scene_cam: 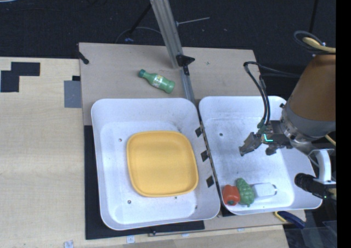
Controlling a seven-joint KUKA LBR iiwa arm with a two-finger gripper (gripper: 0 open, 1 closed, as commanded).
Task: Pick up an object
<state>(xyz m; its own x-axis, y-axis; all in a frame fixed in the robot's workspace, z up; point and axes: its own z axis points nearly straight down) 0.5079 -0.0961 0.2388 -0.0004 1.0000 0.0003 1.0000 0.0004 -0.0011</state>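
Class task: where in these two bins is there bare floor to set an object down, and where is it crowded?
Free: the right bin's far floor, between divider and gripper; the left bin's margins around the yellow plate. Crowded: the right bin's near edge, with the red and green toys.

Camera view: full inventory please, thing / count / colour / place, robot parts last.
bins: 2, white, side by side on the bench
plate: 1, yellow, in the left bin
red toy: 1, red, right bin, near front edge
green toy: 1, green, right bin, touching the red toy
bottle: 1, green, lying on the bench behind the left bin
metal rail: 1, silver, slanting up behind the bins
arm: 1, grey with orange band, from the right
gripper: 1, dark, over the right bin, holding nothing
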